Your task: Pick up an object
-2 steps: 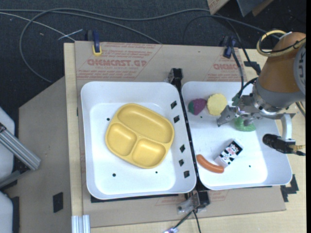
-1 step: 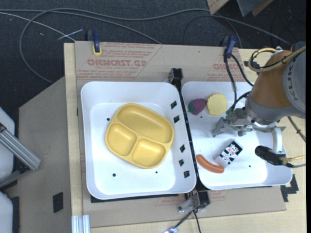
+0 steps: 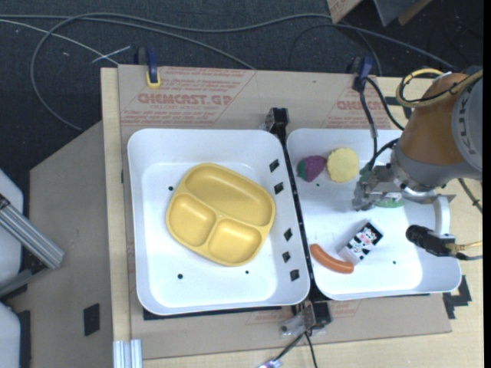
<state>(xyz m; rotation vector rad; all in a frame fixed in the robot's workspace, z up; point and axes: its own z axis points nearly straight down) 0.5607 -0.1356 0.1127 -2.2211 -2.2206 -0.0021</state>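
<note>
Yellow tray (image 3: 220, 215) – one – left; right bin (image 3: 383, 276): four items, pincer (image 3: 374, 193) state unclear

A bench topped with a brown board (image 3: 230, 90) printed with red lettering carries two shallow white bins set side by side, their inner rims meeting along a black strip of clips. The left bin (image 3: 146, 205) sits toward the middle of the board and the right bin (image 3: 383, 278) reaches almost to its right edge. Blue clamps (image 3: 153, 64) grip the board's far edge, and cables trail across the dark floor (image 3: 69, 21) beyond.
</note>
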